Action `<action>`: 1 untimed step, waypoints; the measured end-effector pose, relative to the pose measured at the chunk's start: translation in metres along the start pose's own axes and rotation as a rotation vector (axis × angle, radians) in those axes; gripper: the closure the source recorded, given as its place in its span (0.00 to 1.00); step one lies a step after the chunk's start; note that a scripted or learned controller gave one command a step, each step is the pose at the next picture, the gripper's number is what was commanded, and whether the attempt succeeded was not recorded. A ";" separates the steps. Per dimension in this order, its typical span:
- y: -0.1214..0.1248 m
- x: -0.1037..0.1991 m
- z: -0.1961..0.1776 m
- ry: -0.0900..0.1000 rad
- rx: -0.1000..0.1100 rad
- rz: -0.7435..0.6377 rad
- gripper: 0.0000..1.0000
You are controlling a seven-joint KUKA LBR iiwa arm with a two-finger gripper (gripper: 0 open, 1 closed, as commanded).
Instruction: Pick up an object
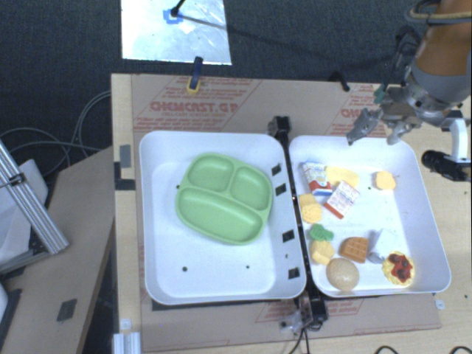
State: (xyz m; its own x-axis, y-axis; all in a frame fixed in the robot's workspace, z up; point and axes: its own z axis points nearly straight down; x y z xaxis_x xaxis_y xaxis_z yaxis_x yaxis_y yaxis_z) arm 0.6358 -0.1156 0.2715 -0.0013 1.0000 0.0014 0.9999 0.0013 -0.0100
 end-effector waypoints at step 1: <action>0.002 0.000 -0.008 -0.001 -0.012 -0.002 0.00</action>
State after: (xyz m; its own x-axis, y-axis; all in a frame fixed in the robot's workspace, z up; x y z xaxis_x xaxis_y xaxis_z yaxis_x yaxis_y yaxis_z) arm 0.6376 -0.1152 0.2791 -0.0035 1.0000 -0.0001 1.0000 0.0035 0.0019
